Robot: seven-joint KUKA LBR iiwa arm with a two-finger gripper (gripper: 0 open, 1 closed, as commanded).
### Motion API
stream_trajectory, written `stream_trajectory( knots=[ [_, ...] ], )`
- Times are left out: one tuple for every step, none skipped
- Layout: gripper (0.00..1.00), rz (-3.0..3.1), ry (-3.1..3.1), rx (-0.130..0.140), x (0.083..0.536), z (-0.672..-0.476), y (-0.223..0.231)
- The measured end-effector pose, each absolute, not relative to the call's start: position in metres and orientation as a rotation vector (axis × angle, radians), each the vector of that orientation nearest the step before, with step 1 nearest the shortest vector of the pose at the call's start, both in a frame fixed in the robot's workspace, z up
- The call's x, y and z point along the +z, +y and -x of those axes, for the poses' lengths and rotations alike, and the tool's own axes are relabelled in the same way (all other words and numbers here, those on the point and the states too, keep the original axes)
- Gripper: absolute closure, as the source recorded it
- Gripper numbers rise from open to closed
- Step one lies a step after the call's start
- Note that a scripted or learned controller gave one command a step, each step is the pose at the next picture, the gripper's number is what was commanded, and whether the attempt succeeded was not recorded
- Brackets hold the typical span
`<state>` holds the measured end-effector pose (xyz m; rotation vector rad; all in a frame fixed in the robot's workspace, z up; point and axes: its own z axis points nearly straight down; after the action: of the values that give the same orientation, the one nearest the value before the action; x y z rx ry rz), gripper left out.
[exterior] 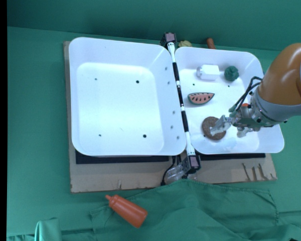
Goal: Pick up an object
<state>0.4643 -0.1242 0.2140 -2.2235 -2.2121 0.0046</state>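
The right bin [271,143] holds a brown round cookie [208,129] near its front, a watermelon slice [200,98] in the middle, a white block [207,72] and a dark green lump [231,73] at the back. My gripper [221,125] reaches in from the right and sits low over the cookie's right edge, touching or just above it. The grey and orange arm [286,84] covers the bin's right side.
The left bin [90,54] lies beside it, past a black-and-white divider [179,97]. An orange bottle [126,210] lies on the green cloth [200,210] in front. Small orange [210,42] and yellowish [184,43] items sit behind the right bin.
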Motion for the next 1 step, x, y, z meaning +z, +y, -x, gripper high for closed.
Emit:
stream_trajectory(
  knots=[
    [1.0, 2.235, -2.218, -0.004, 0.2275, -0.4679, -0.1262]
  ],
)
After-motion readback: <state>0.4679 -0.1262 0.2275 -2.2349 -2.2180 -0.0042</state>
